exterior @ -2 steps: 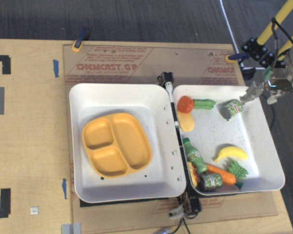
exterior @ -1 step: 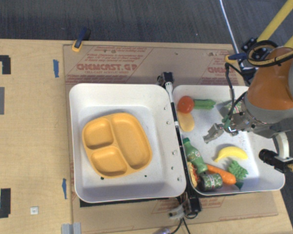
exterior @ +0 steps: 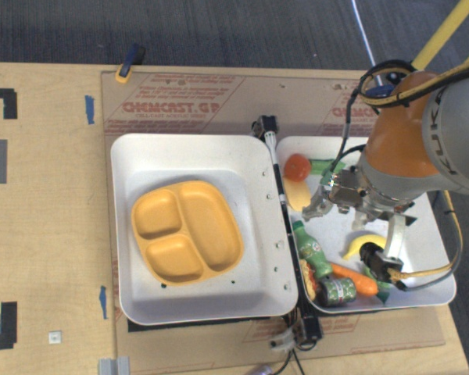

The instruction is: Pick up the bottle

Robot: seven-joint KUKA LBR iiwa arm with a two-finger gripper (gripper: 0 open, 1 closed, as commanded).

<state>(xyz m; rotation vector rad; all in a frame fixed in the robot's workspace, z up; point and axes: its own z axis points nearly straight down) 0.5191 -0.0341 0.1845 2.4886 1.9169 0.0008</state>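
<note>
Plate [exterior: 187, 229] in L bin [exterior: 242, 156]; bottle [exterior: 309, 253], carrot [exterior: 353, 276], banana [exterior: 359, 247] in R bin [exterior: 431, 244]; hand [exterior: 345, 200] above it, grip can't tell.

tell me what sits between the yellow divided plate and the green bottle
Camera view: nothing loose, just the left bin's bare floor and rim, then the right bin's rim, between yellow divided plate and green bottle.

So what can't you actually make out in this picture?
- Camera view: the grey-and-orange arm hides the middle and back of the right white bin.
- The green thing beside the round red ball runs under the arm; its shape is unclear.
- The label on the green plastic bottle is too small to read.
</note>
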